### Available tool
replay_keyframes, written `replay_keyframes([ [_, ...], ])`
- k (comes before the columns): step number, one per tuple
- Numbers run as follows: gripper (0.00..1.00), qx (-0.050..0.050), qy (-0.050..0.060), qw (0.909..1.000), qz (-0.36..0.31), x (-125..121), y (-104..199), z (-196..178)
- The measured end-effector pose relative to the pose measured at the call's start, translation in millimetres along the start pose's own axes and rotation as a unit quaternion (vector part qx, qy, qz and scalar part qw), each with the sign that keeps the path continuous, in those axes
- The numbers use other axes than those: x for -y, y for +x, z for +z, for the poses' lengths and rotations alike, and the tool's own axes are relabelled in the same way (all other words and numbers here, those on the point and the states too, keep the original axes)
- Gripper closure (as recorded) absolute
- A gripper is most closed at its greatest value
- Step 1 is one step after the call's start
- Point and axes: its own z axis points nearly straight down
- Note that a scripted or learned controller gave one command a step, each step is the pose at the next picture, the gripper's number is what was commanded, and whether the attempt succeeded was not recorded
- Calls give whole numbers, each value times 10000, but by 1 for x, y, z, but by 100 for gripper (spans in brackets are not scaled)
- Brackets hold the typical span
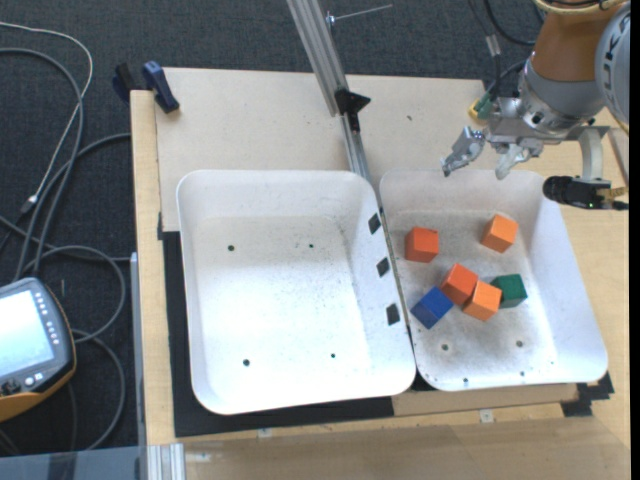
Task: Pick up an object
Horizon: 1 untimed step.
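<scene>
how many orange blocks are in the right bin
4: one at the left, one toward the far right, and two touching mid-bin between the blue block and green block.

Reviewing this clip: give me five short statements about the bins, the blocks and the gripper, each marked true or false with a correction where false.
1. All the blocks lie in the right bin. True.
2. The gripper holds an orange block. False: its fingers are open with nothing between them, above the bin's far edge.
3. The blue block touches an orange block. True.
4. There are two green blocks. False: just one green block, beside the cluster.
5. The left bin holds a blue block. False: the blue block is in the right bin.
</scene>
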Motion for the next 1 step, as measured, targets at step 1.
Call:
replay_keyframes([
  [1,0,-23,24,10000,-21,83,70,30],
])
